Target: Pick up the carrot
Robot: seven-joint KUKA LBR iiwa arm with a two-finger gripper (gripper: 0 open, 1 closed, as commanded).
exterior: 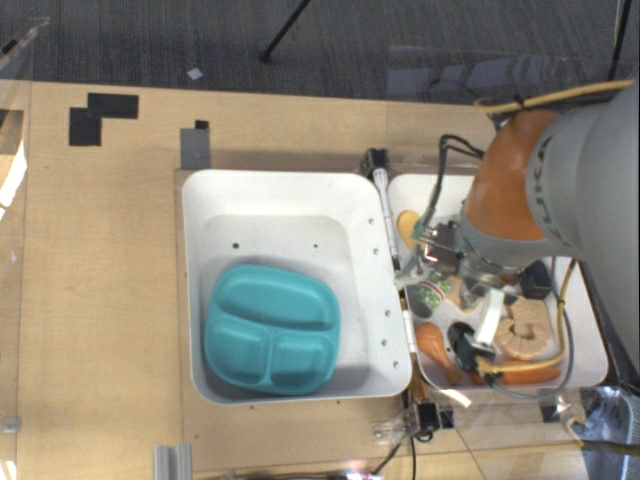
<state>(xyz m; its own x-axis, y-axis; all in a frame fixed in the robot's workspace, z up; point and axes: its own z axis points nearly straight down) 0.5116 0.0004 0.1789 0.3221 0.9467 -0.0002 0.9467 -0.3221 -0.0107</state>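
Note:
The orange carrot [432,344] lies along the front wall of the right bin [590,366]. Its thick end shows at the bin's front left corner, and an orange strip that may be its other end runs right toward [525,373]. The middle is hidden by robot parts. The gripper [463,286] hangs low over the right bin, just behind and above the carrot, under the orange-banded wrist. The wrist hides much of the bin.
A teal divided plate [271,327] sits in the left bin [270,193]. In the right bin a yellow item [407,225] lies at the back left, a green-and-white item [432,294] sits by the left wall, and a tan wooden piece [527,329] lies right of the gripper.

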